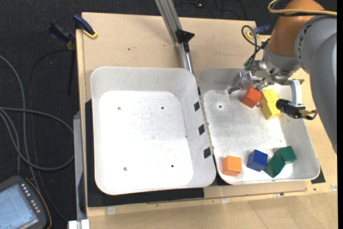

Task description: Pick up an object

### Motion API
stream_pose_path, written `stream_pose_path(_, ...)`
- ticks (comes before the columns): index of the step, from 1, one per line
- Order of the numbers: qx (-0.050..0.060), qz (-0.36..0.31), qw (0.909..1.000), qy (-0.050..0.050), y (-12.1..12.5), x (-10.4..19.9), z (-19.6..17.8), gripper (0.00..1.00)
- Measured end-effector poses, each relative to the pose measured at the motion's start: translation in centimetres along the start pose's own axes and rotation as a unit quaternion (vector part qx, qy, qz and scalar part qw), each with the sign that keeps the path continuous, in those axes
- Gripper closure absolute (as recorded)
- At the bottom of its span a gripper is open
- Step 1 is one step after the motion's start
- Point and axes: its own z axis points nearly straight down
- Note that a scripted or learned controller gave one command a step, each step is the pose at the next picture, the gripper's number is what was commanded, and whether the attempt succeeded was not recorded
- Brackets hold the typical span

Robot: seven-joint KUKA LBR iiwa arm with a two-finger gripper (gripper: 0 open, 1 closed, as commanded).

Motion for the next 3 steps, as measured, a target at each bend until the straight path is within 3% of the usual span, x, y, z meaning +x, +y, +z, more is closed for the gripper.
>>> stream_pose_path(1,-0.001,0.0,1.0,-0.001,0.0,0.1,0.5,0.0)
stream_pose_path(2,-0.003,0.0,1.0,-0.001,0.1,0.1,-0.6,1.0)
stream_pose_path(3,-0.005,0.001,1.0,-0.001,-0.2,0.6,-5.3,1.0)
